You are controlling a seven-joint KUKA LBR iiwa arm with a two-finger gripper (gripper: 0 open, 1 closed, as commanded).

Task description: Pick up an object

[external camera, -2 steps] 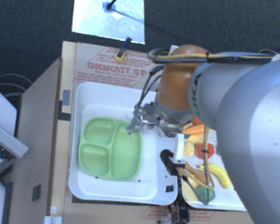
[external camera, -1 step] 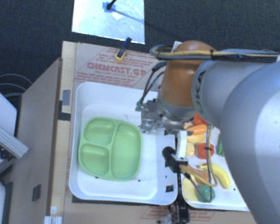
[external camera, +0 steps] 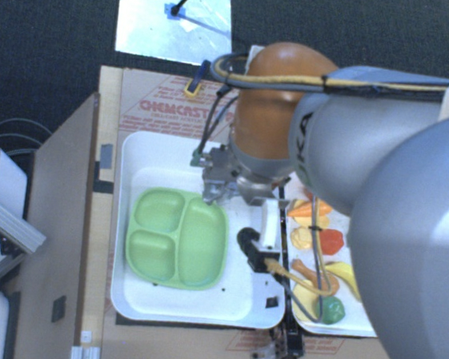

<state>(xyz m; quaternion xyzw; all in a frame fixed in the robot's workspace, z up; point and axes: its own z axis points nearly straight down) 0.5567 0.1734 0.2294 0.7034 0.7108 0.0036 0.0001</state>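
Observation:
My gripper point(external camera: 214, 188) hangs below the orange wrist band, over the far edge of a green divided plate point(external camera: 176, 237) that lies in the left bin point(external camera: 194, 306). Nothing can be seen held in it. The right bin point(external camera: 352, 329) is largely covered by the arm. It holds toy food: an orange piece point(external camera: 317, 212), a red piece point(external camera: 331, 241), a yellow banana shape point(external camera: 344, 275) and a green piece point(external camera: 330, 310).
The grey arm crosses the whole right side above the right bin. A cardboard sheet point(external camera: 168, 108) lies under the bins at the back. A wooden bench edge and cables point(external camera: 4, 137) are on the left.

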